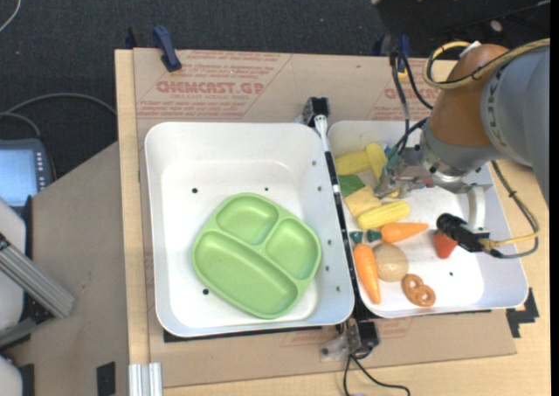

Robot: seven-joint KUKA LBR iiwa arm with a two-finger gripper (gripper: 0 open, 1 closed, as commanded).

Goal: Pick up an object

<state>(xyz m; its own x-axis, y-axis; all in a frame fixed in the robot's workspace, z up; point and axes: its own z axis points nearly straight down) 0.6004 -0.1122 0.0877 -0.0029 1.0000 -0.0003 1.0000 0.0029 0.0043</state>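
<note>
Nearest the camera, at the desk's [140,211] front edge, 2 shallow white bins are sitting side by side on a brown board, w/ a black clip at their shared front corner.

Counts: 1 green tray, 2 carrots, 1 pretzel, 1 beige round piece, 1 corn cob, approx. 3 yellow pieces, 1 small green piece, 1 red piece partly hidden.

Left bin [166,145] is holding just the green tray [255,253], a 3-compartment plate lying flat toward the front-right of that bin, close to the dividing wall. White floor is lying open behind it and to its left.

Right bin [508,285] is holding all the toy food. Big carrot [366,272] is lying along the left wall near the front; pretzel [418,290] is just right of it, w/ the beige round piece [391,261] between and slightly behind. Small carrot [403,232] is lying crosswise behind that, corn cob [383,214] just behind it. Yellow pieces [362,161] are bunching in the back-left corner w/ the green piece [350,184] beside the wall. Red piece [445,246] is sitting mid-bin under a black fitting.

Gripper [392,179] is hanging low over the back-left cluster, just behind the corn cob; can't tell whether it's wide, narrow or holding anything. Arm is covering the bin's back-right. Open floor is showing in the front-right part.
</note>
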